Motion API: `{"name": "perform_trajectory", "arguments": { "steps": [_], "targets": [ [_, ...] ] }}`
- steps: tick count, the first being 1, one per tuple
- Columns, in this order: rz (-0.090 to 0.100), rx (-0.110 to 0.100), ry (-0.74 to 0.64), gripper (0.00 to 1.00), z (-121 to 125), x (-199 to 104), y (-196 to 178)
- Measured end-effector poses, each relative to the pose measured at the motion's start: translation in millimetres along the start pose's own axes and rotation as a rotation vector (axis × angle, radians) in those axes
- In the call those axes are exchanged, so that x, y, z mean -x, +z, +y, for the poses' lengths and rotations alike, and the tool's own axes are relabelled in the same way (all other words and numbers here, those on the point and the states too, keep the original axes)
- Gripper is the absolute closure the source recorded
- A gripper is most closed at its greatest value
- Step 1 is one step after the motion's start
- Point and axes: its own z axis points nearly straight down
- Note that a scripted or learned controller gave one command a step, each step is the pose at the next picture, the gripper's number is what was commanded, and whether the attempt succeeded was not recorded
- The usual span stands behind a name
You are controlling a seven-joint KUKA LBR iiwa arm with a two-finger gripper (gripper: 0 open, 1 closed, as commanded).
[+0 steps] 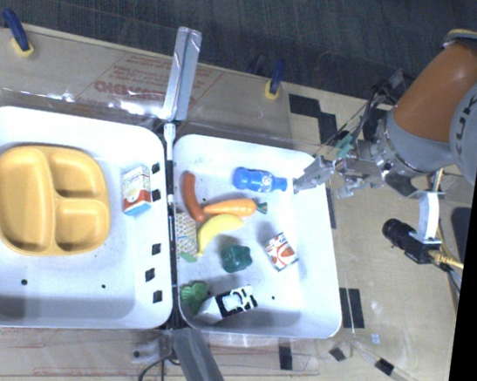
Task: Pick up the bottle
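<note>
Nearest, the right bin holds a toy banana and carrot | beyond them the blue bottle lies on its side | gripper just beside its cap — finger spread unreadable | step: approach; next — descend, close.

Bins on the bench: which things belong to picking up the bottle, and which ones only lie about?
For the job: blue bottle, claw.

Lying about: sausage, carrot, banana, yellow tray, two small cartons.

bottle | blue, seemingly capped | lying sideways | right bin, far end
</note>
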Motion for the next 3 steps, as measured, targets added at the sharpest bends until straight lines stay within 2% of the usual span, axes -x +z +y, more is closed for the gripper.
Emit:
{"name": "perform_trajectory", "arguments": {
  "steps": [1,2,3],
  "targets": [
    [0.000,-0.001,0.004,0.00,31,-101,135],
    [0.010,-0.014,0.015,0.00,75,-72,173],
    [0.005,-0.020,0.010,1.00,72,-72,170]
  ]
}}
